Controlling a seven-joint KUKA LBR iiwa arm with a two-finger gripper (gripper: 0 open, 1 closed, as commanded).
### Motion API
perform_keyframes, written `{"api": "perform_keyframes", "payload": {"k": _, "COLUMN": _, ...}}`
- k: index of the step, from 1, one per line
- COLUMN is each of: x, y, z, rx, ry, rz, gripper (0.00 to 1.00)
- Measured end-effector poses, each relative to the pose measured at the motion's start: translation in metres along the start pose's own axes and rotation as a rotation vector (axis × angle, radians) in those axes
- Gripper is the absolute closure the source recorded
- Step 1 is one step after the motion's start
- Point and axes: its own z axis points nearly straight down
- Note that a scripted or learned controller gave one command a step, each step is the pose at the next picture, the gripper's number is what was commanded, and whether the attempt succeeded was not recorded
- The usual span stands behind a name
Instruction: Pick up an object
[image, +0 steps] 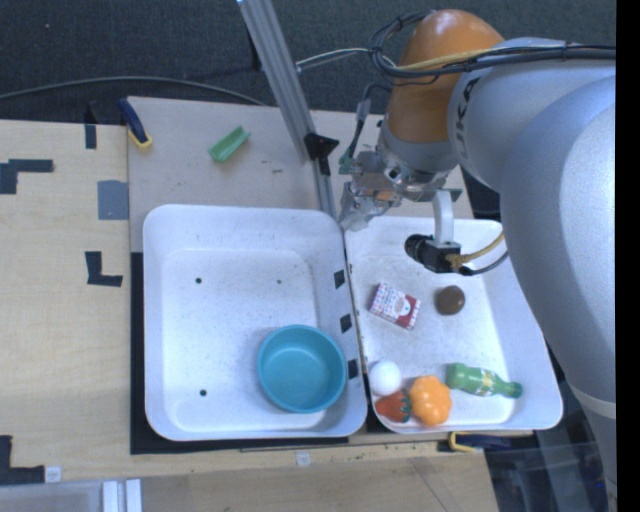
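Glossy plastic blue bowl (301, 368); speckled white bins (170, 250), seemingly plastic; matt wood-look bench (60, 330)

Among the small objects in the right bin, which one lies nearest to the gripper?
The red and white carton lies nearest the gripper. The brown ball sits further right, and the white egg, orange pepper and green bottle lie along the bin's near edge.

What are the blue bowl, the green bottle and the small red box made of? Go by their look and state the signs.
Blue bowl: likely plastic, with an even matte colour and a soft sheen on the rim. Green bottle: probably glossy toy plastic, with bright highlights along its side. Small red box: seemingly printed cardboard, with flat faces and crisp edges, though too small to be sure.
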Motion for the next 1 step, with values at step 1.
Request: {"api": "perform_keyframes", "payload": {"k": 1, "x": 0.0518, "y": 0.015, "z": 0.0037, "rx": -0.001, "ry": 0.0, "rz": 0.0, "gripper": 1.0}}
